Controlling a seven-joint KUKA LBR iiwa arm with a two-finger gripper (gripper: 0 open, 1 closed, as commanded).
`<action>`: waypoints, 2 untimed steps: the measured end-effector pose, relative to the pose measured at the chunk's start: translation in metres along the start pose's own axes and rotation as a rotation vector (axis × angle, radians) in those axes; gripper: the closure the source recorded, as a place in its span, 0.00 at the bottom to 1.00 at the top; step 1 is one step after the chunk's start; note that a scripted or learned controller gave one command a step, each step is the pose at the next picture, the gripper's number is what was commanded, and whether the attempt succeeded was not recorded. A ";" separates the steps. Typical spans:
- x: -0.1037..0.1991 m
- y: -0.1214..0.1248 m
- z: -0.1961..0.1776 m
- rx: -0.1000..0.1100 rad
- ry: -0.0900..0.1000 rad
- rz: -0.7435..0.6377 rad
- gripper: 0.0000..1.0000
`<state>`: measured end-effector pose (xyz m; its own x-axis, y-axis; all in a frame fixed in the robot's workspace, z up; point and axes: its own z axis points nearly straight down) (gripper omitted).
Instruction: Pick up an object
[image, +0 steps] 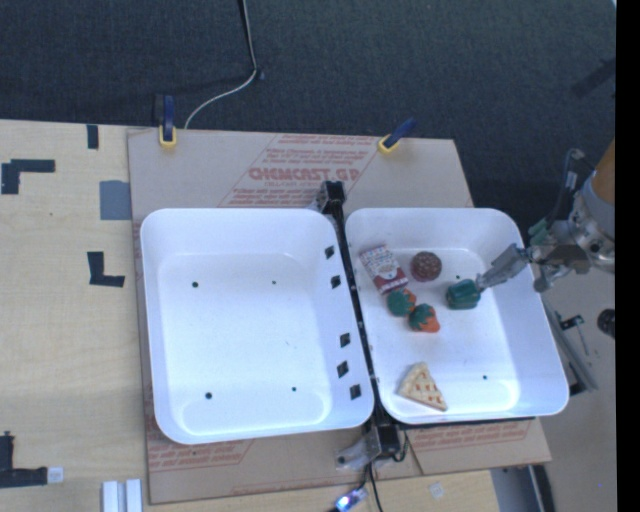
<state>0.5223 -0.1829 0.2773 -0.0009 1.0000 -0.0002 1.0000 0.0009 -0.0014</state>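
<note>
Here the gripper (478, 285) reaches into the right bin (520, 330) with its fingers closed on a small green object (462, 294). Just beyond the fingertips lie a brown ball (427, 266), a red packet (381, 267) and a strawberry toy (426, 319).

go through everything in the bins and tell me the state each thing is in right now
gripper: low over the right bin, at the green object.
green object: lying in the right bin, at the gripper's tip.
red-and-white packet: lying flat, near the divider.
brown round item: resting loose.
green and orange pieces: touching each other.
wedge slice: lying flat, alone near the front.
</note>
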 end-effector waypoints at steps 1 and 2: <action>0.024 0.023 0.200 0.000 -0.001 -0.002 0.00; 0.022 0.024 0.182 -0.003 -0.002 -0.001 1.00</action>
<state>0.5460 -0.1614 0.0957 -0.0015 1.0000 -0.0018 1.0000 0.0015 0.0011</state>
